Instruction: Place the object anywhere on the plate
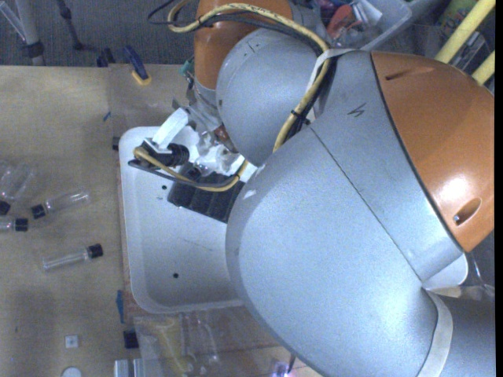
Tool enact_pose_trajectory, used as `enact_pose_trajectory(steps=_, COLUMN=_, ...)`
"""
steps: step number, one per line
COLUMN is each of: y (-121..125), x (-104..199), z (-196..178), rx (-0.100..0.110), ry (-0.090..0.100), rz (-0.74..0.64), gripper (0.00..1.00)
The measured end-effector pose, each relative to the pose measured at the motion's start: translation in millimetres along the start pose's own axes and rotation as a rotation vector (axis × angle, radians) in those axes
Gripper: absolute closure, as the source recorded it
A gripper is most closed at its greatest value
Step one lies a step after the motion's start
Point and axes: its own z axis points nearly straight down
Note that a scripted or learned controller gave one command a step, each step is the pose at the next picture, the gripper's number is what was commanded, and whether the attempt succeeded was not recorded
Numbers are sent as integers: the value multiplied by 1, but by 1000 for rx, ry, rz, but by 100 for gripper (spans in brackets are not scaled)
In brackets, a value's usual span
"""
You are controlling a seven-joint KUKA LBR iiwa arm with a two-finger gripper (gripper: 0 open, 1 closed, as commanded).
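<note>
The arm point(346, 210) covers most of the scene, and that is the main hazard: the camera cannot check a drop made beneath it, so the object could miss the plate unseen. Where the plate lies cannot be told from here, as the arm hides that part of the bench point(55, 116).

The bin point(149, 246) shows its left wall and a stretch of bare floor. The gripper point(206, 165) hangs low over its upper part, close to the rim, and a hasty swing could clip that wall. Whether the gripper is released or clenched cannot be told.

Just under it, a flat black slab point(200, 200) lies on or just above the bin floor. It may be the object to be placed, but whether it is gripped or merely lying there is unclear; if loose, any lift comes up with nothing.

Clear vials point(72, 256) with black caps lie on the bench, well apart from the bin. A dark speck point(174, 274) marks the bin floor.
</note>
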Motion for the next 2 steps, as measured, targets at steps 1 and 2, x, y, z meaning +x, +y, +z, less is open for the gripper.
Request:
enact_pose_trajectory(steps=1, y=-1, x=0, z=31, rx=2, ry=-2, rz=-569, gripper=100)
enact_pose_trajectory(steps=2, y=6, x=11, z=79, rx=1, ry=0, rz=-122, gripper=100)
